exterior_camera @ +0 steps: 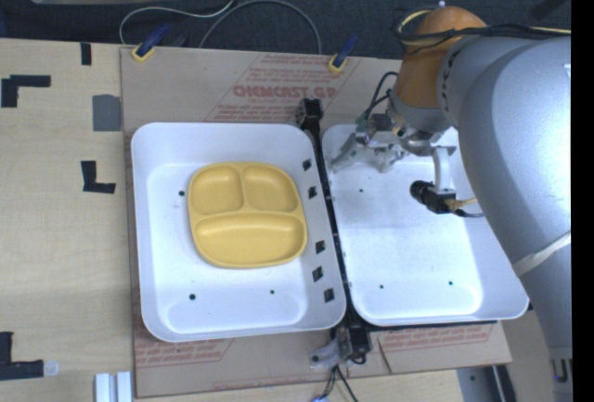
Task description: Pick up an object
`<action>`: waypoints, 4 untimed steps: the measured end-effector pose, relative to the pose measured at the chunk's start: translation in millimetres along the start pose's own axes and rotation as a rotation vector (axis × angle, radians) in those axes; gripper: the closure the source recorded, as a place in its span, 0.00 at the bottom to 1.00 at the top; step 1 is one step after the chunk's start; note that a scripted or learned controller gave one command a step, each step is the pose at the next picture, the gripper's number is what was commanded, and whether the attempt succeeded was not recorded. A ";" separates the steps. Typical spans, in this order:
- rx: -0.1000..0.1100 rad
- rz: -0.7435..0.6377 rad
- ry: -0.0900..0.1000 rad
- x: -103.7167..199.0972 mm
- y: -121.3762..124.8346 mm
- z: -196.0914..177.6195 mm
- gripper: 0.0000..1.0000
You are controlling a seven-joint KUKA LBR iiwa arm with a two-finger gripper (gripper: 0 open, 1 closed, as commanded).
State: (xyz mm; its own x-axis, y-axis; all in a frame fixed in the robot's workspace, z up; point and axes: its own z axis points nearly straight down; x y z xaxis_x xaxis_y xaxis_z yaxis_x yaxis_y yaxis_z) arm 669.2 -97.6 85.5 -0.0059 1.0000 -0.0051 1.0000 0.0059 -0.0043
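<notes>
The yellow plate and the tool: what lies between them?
In the camera view, the shared rims of the two bins, joined by black clips, run between the yellow plate in the left bin and the tool over the right bin.

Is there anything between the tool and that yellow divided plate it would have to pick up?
Yes. The tool hangs over the right bin, while the yellow plate lies in the left bin. The bins' adjoining walls, with black clips along the seam, run between them. Nothing lies on the plate.
</notes>
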 end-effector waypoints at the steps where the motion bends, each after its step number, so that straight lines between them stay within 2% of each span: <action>1: -0.004 0.004 0.001 -0.5 -0.7 -0.1 0.00; 2: -0.009 0.007 0.002 -40.2 -0.4 -62.1 0.00; 3: -0.006 0.003 0.002 -5.5 -30.7 1.0 0.00; 4: -0.001 0.002 0.003 -1.4 -0.3 0.1 0.00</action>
State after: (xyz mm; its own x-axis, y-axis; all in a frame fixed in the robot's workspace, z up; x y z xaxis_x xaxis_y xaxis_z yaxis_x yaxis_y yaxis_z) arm 668.9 -99.0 85.4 -0.0038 1.0000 -0.0020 1.0000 0.0038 -0.0029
